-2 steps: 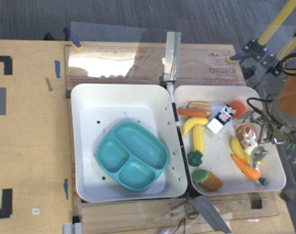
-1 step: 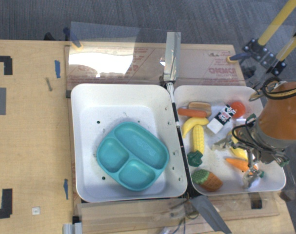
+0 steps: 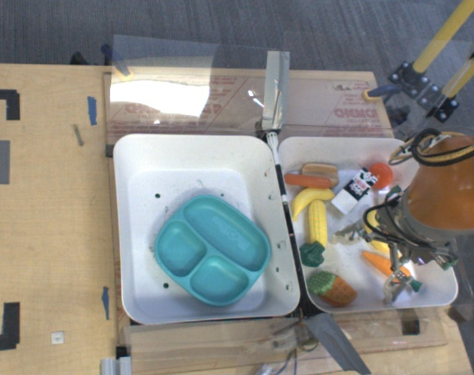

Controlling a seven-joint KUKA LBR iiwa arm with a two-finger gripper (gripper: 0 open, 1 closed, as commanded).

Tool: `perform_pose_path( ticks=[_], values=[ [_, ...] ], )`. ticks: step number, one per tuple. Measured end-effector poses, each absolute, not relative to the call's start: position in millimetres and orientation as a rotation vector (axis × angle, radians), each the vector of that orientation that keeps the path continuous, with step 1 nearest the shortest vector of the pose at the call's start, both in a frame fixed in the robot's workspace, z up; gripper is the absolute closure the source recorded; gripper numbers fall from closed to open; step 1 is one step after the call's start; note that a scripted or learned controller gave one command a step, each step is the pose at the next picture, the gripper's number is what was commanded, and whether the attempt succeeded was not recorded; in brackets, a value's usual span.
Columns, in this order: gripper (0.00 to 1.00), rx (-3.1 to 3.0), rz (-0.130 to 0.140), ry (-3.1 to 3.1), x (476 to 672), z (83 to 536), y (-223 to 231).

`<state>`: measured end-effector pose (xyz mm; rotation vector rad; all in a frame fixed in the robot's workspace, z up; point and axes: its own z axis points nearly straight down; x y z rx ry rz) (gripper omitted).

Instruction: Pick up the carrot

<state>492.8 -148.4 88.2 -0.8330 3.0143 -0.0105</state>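
An orange carrot [image 3: 375, 261] lies in the right bin [image 3: 436, 299], near its front right part, and its right end is hidden under the gripper. The gripper [image 3: 398, 280] hangs low over that end of the carrot, below the arm's orange band [image 3: 447, 194]. Cables and the wrist cover much of it. Whether it touches the carrot is not clear from this angle.
The right bin also holds a banana [image 3: 302, 201], corn [image 3: 318, 222], broccoli [image 3: 311, 253], an orange-and-green fruit [image 3: 333, 287], a hot dog [image 3: 321, 169], a long red-orange piece [image 3: 308, 182], a black-and-white carton [image 3: 361, 184] and a red ball [image 3: 382, 173]. A teal divided plate [image 3: 212, 248] lies in the left bin [image 3: 135, 209].
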Motion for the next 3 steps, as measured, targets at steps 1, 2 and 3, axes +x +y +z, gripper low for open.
perform_pose_path(
  ticks=[1,2,3],
  values=[
    [0.0,-0.849,-0.011,3.008,492.6,88.6,-126.4],
    [0.0,-1.464,-0.002,2.774,489.9,84.7,-168.6],
    [0.0,-1.972,0.003,2.443,480.2,84.4,-134.8]
  ],
)
